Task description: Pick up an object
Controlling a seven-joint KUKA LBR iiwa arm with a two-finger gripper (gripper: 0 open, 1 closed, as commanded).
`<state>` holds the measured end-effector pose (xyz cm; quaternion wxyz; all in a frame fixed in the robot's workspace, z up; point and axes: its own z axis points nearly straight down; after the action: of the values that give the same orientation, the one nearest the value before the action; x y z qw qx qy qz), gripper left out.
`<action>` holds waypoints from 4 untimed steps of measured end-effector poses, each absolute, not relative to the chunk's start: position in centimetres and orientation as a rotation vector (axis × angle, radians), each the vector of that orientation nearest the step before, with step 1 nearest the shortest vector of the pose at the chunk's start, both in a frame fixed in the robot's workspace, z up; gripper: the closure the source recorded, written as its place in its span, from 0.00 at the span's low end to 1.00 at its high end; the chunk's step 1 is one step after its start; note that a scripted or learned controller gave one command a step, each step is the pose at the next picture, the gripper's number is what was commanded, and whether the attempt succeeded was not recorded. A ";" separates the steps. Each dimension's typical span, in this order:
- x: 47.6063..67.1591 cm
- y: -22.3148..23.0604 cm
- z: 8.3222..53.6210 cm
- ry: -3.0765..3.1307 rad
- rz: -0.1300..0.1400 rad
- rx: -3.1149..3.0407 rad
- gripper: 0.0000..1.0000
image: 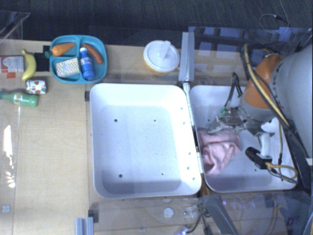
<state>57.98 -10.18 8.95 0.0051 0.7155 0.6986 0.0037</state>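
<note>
Blue tray (100, 58) of toy food, banana (29, 65), white lidded cup (162, 57).

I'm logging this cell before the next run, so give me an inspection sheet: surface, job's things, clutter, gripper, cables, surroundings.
Surface: wooden bench bearing two white bins; left bin, right bin.
Job's things: pink cloth crumpled in the right bin.
Clutter: blue divided tray with toy food, banana, small can, green bottle, lidded white cup, all outside the bins.
Gripper: gripper low over the cloth's upper edge; finger state unclear.
Cables: yellow and black cables along the arm; loop near.
Surroundings: dark floor behind the bench.
</note>
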 end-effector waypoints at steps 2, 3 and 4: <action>49.2 -16.4 9.0 2.410 0.011 1.991 0.00; 53.2 -9.8 9.1 2.702 0.011 1.581 0.00; 53.5 -9.8 10.4 2.693 0.015 1.578 1.00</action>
<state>53.54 -9.78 10.39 0.0102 0.5055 0.8628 0.0049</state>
